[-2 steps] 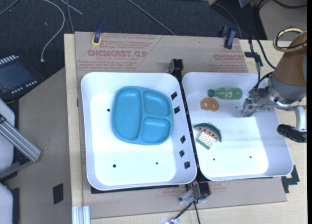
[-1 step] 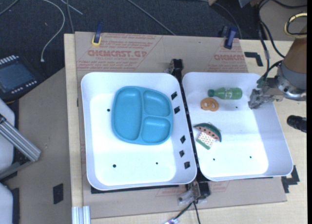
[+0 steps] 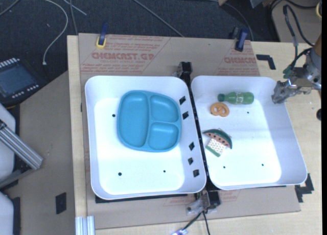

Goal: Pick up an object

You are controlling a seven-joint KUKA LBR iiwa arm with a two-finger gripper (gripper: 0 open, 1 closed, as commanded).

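The robot's metal two-finger gripper (image 3: 282, 92) hangs at the right edge of the shallow white right-hand bin (image 3: 286, 126), just over its upper right rim, at the end of the grey arm (image 3: 311, 70) reaching in from the right. The view is too small and slanted to tell whether the gripper is spread or pressed together, and nothing can be seen between its tips. It appears to be parked at the bin's border, leaving the contents unobstructed for a descent that has not yet begun.

Nearest the gripper lies a small green plastic bottle (image 3: 236, 97) on its side, near the bin's upper middle. Just below and left of it sits a small orange-brown pretzel-shaped toy (image 3: 219, 109), close beside the bottle but probably not touching it. Further down, near the bin's left wall, rests a toy watermelon slice with a green rind (image 3: 218, 142), well apart from the other two. Any of these three could serve as the object to pick; being loosely spaced, each leaves room for the gripper around it.

In the white left-hand bin (image 3: 102, 167) a light blue three-compartment plastic plate (image 3: 149, 120) lies flat.

The brown cardboard sheet (image 3: 168, 50) beneath both bins carries red print reading roughly "CHEMCAST GP", repeated at the upper right, where it is partly hidden.
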